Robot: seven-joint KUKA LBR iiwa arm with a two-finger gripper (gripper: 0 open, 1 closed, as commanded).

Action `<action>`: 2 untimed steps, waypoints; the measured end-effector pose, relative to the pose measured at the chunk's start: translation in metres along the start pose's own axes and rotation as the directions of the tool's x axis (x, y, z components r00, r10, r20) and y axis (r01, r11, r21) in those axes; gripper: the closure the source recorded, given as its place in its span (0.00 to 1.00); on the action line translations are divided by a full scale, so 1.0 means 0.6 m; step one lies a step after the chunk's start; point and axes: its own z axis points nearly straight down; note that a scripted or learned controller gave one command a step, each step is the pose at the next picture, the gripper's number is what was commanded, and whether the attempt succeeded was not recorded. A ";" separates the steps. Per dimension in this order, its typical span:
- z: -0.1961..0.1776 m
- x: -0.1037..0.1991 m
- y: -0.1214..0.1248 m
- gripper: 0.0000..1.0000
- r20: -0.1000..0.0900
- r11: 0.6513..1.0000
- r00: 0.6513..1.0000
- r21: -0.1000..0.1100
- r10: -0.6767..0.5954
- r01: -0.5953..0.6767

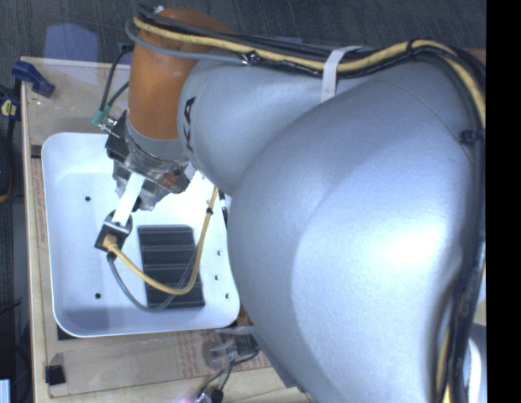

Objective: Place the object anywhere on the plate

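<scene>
Resting on the pale wooden surface [71, 99], one white bin [63, 200] takes up the left of the view. Over its upper middle hangs the single gripper [147, 187], pointing down into the bin; whether it is open or closed cannot be told. Slightly right and lower, one dark ribbed slab [164, 250] lies flat on the bin floor, apart from the gripper. One grey arm [353, 208] covers the right.

Bin [63, 225] is plain white w/ a few small dark dots. Block [168, 259] in it is dark grey, nearly blk, w/ fine parallel ribs. Arm [353, 208] is pale grey, orange band [155, 74] near the wrist. Bench [67, 99] is light tan wood, floor [328, 7] dark grey carpet. Clamp [32, 78] at the left edge is blue.
</scene>
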 end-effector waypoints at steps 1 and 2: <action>-0.174 -0.084 0.031 1.00 -0.002 0.885 0.885 -0.008 -0.465 0.465; 0.093 -0.102 -0.098 1.00 0.001 0.929 0.929 -0.002 -0.369 0.369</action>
